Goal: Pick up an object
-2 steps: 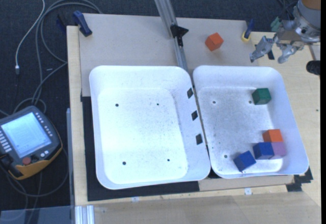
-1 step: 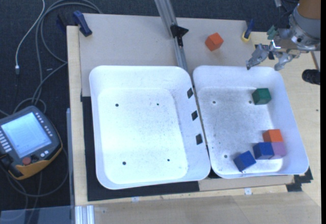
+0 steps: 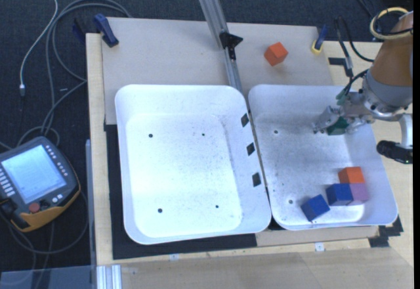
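Observation:
My gripper [image 3: 333, 125] hangs over the upper right part of the right bin [image 3: 289, 156], the arm coming in from the right. A small green block [image 3: 339, 126] sits between its fingers, just above the bin floor. Lower in the same bin lie an orange block [image 3: 352, 174], a blue block [image 3: 339, 194], a purple block [image 3: 359, 192] and a second blue block [image 3: 315, 207], clustered near the front right corner.
The left bin [image 3: 177, 163] stands beside the right one. An orange cube [image 3: 276, 53] rests on the bench behind the bins. A slanted aluminium post [image 3: 211, 8] rises at the back centre. A teach pendant [image 3: 33, 179] lies on the floor at left.

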Motion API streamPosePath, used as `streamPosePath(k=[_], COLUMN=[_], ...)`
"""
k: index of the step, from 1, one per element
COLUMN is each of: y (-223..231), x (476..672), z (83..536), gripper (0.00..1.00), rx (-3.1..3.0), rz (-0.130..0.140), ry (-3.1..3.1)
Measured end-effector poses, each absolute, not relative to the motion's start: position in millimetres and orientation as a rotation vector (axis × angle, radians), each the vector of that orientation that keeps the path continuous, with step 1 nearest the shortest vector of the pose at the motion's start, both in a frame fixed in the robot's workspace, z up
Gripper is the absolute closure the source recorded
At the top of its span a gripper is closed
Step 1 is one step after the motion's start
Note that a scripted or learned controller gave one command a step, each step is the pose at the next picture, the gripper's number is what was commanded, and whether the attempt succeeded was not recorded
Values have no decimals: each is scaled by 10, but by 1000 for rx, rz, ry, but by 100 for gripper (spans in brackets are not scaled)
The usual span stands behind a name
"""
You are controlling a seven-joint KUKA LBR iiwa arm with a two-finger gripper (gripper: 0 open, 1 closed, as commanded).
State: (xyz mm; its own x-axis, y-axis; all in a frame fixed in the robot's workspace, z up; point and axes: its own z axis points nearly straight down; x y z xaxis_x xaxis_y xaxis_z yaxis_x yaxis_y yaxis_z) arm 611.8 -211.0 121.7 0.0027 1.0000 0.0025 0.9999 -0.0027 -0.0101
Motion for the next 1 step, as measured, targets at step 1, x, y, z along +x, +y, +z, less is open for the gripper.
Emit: streamPosePath(k=[1], y=[-2086], x=[6635], z=[1098], gripper=[0], rx=[-2231], rz=[-8], ry=[-2239])
